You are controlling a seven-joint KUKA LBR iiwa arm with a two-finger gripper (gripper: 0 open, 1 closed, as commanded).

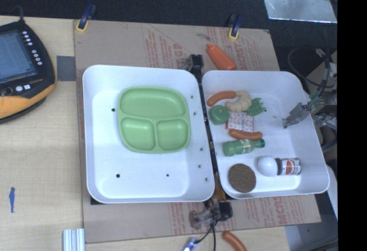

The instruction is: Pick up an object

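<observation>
Hand (293, 115) hovers over right bin (298, 86), beside toy food (238, 112).

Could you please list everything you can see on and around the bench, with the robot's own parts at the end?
Left bin: 1, white, bench centre-left.
Right bin: 1, white, beside it.
Divided plate: 1, light green, in left bin.
Sausage: 1, red-orange, right bin, top.
Green round toy: 1, right bin, left side.
Green bottle: 1, right bin, lying flat.
Brown disc: 1, right bin, near corner.
White-capped bottle: 1, right bin, lying flat.
Orange toy: 1, on cardboard above right bin.
Control pendant: 1, orange and grey, far left.
Clamps: 2, blue and yellow, cardboard's far edge.
Gripper: 1, grey, over right bin's right side.
</observation>
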